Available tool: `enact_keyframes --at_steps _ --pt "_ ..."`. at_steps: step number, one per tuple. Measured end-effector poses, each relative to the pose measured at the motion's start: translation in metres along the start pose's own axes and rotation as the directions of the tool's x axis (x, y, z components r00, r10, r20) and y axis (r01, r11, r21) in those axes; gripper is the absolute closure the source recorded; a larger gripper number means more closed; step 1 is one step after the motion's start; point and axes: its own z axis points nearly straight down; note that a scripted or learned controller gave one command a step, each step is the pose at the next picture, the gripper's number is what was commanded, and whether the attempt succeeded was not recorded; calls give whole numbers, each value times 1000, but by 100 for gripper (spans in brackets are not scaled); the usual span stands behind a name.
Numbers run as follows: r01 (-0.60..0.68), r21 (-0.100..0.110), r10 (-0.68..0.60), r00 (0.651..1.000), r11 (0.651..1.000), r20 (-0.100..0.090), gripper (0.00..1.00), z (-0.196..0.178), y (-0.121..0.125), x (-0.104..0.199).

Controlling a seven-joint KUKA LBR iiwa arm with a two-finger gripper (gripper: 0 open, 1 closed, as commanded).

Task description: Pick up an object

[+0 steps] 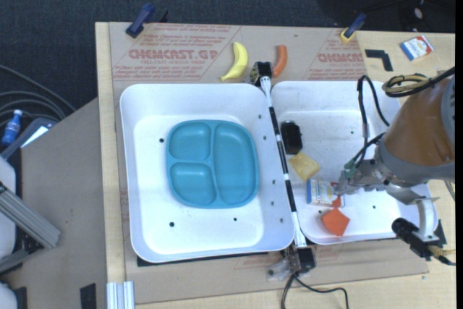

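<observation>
The end effector [346,183] is lowered into the right bin [318,99] beside an orange block [335,221]; its opening cannot be told.

A divided tray [212,162] is set in the left bin [145,228]. In the right bin [318,101], a block [291,137] is placed behind a wedge [304,167], with a packet [319,191] and a cube [335,221] nearer the front. A banana [236,61] and a carrot [280,60] are laid on the bench [173,51] behind the bins.
</observation>
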Motion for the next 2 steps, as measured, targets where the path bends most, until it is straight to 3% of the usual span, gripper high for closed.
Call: enact_keyframes --at_steps 1,2 --pt "3 10 -3 1000 1000 -3 100 -86 78 60" --pt "3 11 -3 1000 1000 -3 0 -86 78 59"
